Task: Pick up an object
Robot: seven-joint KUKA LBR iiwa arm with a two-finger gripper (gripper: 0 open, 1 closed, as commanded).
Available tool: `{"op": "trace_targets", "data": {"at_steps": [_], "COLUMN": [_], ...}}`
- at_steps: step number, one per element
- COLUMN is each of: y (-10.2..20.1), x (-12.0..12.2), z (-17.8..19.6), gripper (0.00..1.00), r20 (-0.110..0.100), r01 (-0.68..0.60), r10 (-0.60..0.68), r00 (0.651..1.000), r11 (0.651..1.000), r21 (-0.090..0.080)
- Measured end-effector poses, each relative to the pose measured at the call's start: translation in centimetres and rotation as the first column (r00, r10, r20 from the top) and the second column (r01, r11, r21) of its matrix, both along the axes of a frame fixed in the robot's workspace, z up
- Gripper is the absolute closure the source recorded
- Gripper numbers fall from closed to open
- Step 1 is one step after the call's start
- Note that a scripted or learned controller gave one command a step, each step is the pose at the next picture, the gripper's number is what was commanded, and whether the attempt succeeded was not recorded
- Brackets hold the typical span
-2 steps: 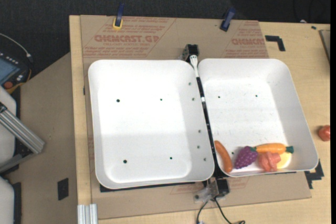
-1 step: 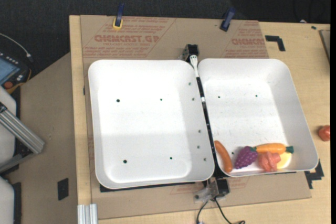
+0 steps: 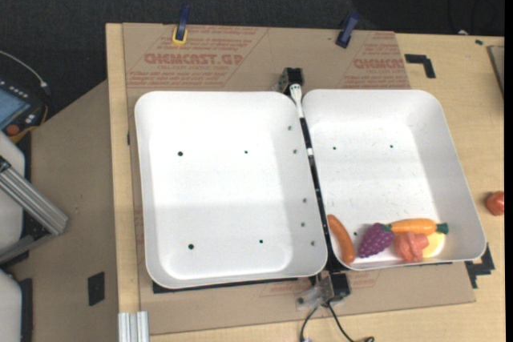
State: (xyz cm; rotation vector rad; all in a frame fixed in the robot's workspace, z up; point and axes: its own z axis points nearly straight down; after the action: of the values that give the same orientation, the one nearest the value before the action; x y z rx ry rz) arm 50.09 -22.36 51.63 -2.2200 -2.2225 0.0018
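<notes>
Down in the right bin (image 3: 401, 120), everything is huddled in the near corner by the divider. A sausage (image 3: 341, 239) lies tight along the bin's left wall, long axis running from the far left toward the near right, near end almost at the front rim. Just beside it, a purple bunch of grapes (image 3: 374, 240), stem end tipped toward the carrot (image 3: 415, 226). That carrot lies crosswise, parallel to the front rim, green top pointing to the bin's right wall. Tucked under it against the rim are a red piece (image 3: 409, 247) and a yellow piece (image 3: 434, 246), touching each other. The left bin (image 3: 216, 172) sits alongside, on a cardboard sheet (image 3: 240, 52). Out past the right bin, a small orange-red thing (image 3: 495, 203) rests on the bench.
</notes>
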Motion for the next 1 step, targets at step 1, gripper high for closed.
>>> {"op": "trace_targets", "data": {"at_steps": [1], "y": [0.01], "x": [3.16], "z": [-0.46], "gripper": [1.0], "r20": [0.006], "r01": [-0.001], "r10": [0.001], "r00": [1.0], "r11": [1.0], "r21": [-0.003]}}
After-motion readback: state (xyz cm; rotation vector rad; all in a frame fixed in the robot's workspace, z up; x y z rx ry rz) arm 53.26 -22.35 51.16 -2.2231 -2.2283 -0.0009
